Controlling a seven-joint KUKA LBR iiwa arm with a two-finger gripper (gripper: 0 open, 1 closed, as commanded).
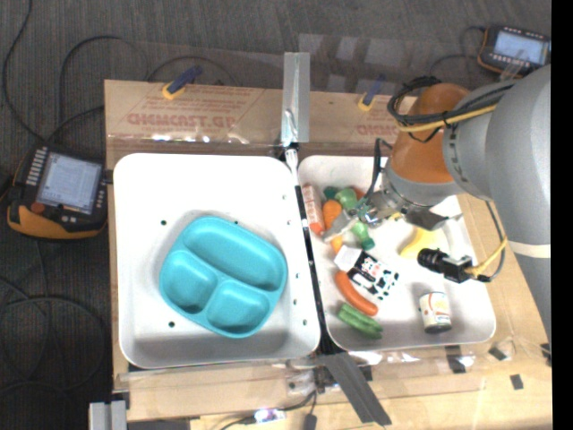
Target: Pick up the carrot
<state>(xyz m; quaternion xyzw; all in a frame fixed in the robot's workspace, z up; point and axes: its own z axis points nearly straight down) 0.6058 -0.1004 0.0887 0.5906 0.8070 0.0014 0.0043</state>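
Two shallow white bins sit side by side on the bench. The left bin (134, 240) holds a teal three-compartment tray (224, 274), lying tilted across the bin floor.

The right bin (474, 321) holds a clutter of small items. The carrot (332, 213), short and orange, lies in the upper left part of this bin, near the dividing wall, with green pieces (343, 194) just above it and a green piece (363, 234) to its lower right. A black-and-white patterned item (374, 276) lies near the bin's middle. Below and left of it rests an orange-red sausage-shaped item (356, 295), with a dark green item (360, 321) just beneath. A small white can (435, 311) stands toward the lower right, and a yellow piece (413, 239) lies right of centre.

The arm (501, 150) reaches in from the right, orange band above the wrist. The gripper (367, 211) sits low over the upper left cluster, just right of the carrot. The finger spread cannot be made out, and whether anything is gripped cannot be told
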